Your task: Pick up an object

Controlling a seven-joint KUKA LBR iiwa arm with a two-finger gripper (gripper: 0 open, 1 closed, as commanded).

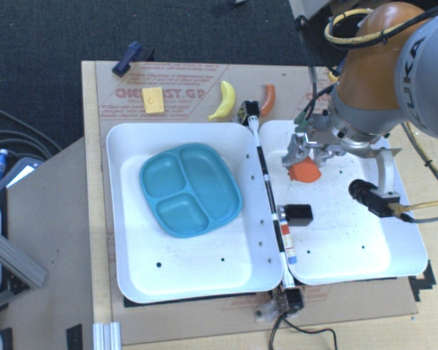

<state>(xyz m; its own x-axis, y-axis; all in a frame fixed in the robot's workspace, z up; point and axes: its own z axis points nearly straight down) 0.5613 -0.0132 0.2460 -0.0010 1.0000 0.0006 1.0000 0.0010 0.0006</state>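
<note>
Sitting low in the right bin (394,261), near its upper left corner, the orange object (305,171) is directly beneath the gripper (301,154); the fingers reach down to its top edge, but whether they are apart, together, or clamped on it I cannot tell from this angle. Judging by that, the pick is at the grasp stage; the object seems to rest on the bin floor, so closing and lifting remain. Counting outward: one orange object; one small black block (298,213) nearby in the same bin; one blue divided plate (190,189) in the left bin (131,268); two bins; on the board behind, one banana (223,100), one orange-red piece (267,99) and one yellow square (153,101).
</note>
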